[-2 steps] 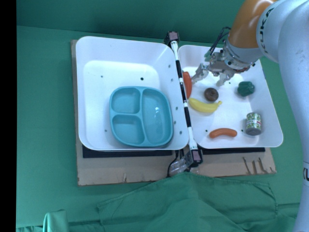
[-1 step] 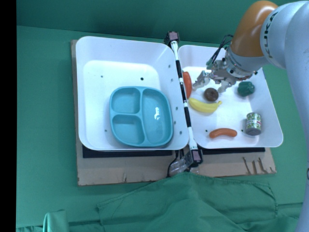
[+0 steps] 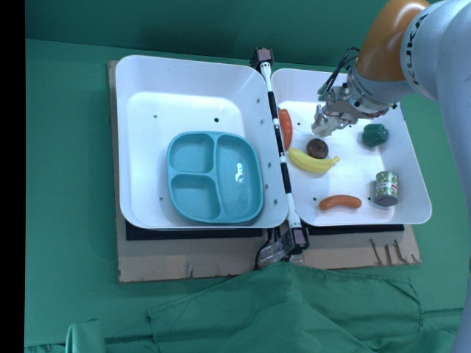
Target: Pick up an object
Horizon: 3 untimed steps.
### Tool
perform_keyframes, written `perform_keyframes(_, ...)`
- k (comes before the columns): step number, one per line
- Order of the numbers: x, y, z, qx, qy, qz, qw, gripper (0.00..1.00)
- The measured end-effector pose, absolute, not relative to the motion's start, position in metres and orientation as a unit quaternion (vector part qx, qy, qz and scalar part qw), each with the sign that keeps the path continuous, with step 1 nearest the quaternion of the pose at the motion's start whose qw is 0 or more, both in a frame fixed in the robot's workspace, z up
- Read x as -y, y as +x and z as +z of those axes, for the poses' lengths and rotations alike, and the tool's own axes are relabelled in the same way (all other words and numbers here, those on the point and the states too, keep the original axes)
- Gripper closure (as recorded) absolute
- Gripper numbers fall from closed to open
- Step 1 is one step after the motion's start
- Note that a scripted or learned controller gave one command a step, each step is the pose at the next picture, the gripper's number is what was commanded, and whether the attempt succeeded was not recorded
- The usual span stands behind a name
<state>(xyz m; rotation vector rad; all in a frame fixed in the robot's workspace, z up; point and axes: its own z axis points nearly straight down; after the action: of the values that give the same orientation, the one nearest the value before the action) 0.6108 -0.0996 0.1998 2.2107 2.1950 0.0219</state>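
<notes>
I see fingers (image 3: 324, 127) over right bin (image 3: 412, 190), hanging just above brown round item (image 3: 317, 148), nothing gripped; can't tell gap width. Banana (image 3: 312, 161) touches that item's near side. Sausage (image 3: 339, 202), can (image 3: 385, 188), green pepper (image 3: 374, 134), carrot (image 3: 285, 128) nearby. Teal plate (image 3: 214, 176) in left bin (image 3: 147, 87).
</notes>
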Motion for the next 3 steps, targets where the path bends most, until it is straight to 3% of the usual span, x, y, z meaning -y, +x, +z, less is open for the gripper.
perform_keyframes(1, 0.114, 0.604, 0.325, -0.706, 0.709, 0.0009, 0.003, 1.00)
perform_keyframes(2, 0.188, 0.661, 0.339, -0.706, 0.709, 0.0004, 0.003, 1.00)
perform_keyframes(3, 0.137, 0.632, 0.370, -0.706, 0.708, 0.0008, 0.002, 1.00)
